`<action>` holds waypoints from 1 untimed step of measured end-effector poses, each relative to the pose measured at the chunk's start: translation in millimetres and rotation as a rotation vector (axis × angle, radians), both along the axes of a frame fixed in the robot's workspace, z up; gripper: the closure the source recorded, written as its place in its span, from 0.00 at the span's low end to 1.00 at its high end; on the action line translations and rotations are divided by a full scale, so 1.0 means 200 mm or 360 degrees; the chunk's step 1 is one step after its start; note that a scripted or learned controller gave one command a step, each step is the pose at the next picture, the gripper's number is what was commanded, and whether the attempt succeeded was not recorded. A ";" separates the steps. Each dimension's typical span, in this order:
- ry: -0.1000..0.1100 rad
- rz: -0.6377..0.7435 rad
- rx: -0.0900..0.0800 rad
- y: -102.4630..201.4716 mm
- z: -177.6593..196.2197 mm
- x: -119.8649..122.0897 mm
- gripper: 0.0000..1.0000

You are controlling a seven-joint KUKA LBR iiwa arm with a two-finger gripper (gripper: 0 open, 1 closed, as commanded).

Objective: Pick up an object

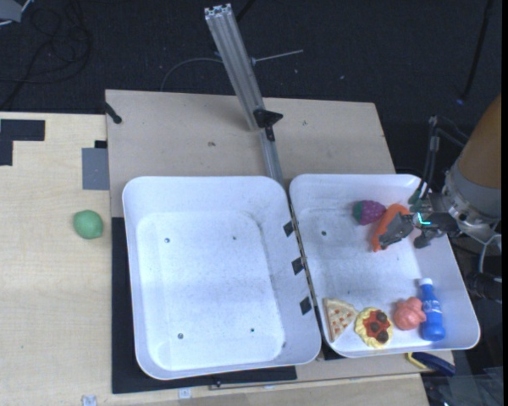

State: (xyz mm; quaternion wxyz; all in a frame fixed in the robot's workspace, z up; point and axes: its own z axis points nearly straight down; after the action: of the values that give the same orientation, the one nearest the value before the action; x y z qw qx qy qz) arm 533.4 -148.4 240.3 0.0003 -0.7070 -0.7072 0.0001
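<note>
My gripper (410, 236) hangs over the right bin (343, 252) near its right rim, open, with nothing between its two dark fingers. Touching or just beside the left finger (394, 235) lies an orange carrot-like piece (383, 224), and a purple bunch of grapes (368, 211) sits to the carrot's upper left. Along the bin's front edge lie a pizza slice (339, 317), a round yellow and red piece (373, 326), a pink lump (409, 313) and a blue bottle (430, 309).
The left bin (207, 277) adjoins the right one, joined by black clips (297, 265). An aluminium bar (241, 66) slants up behind the bins. A green ball (89, 224) rests on the wooden bench at the far left.
</note>
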 end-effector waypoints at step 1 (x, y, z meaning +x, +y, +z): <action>0.0000 0.0000 0.0000 0.00 0.00 0.00 0.00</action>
State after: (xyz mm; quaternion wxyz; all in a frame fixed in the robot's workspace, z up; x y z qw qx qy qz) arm 533.4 -148.4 240.2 0.0003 -0.7070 -0.7072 0.0002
